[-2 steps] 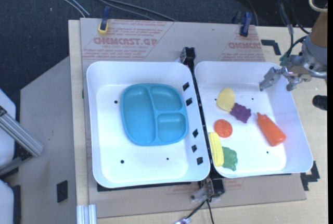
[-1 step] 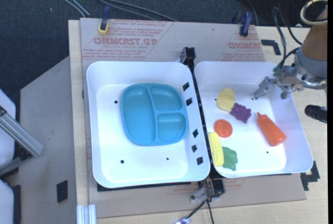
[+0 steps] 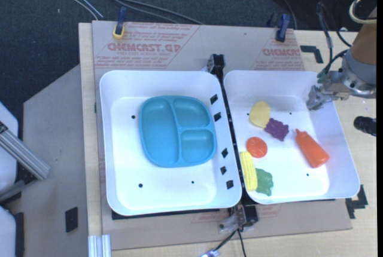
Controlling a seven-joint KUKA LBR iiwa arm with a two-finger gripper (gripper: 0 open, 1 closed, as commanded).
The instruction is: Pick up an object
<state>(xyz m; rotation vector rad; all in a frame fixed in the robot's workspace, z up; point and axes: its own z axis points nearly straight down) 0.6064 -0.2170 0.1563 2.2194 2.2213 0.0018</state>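
The right bin (image 3: 335,187) holds several toy foods: a pale yellow piece (image 3: 260,113), a purple grape bunch (image 3: 277,128), a round orange-red slice (image 3: 257,147), an orange carrot-like bottle shape (image 3: 312,148), a yellow corn cob (image 3: 248,169) and a green leafy piece (image 3: 264,181). My gripper (image 3: 317,98) hangs over the bin's far right corner, above and to the right of the toys, with nothing seen between its fingers. The fingers are too small and blurred to read.
The left bin (image 3: 119,190) carries a blue divided plate (image 3: 178,129). A black divider with clips (image 3: 219,118) runs between the bins. Clamps (image 3: 120,29) hold the board at the back, and cables lie on the dark floor beyond.
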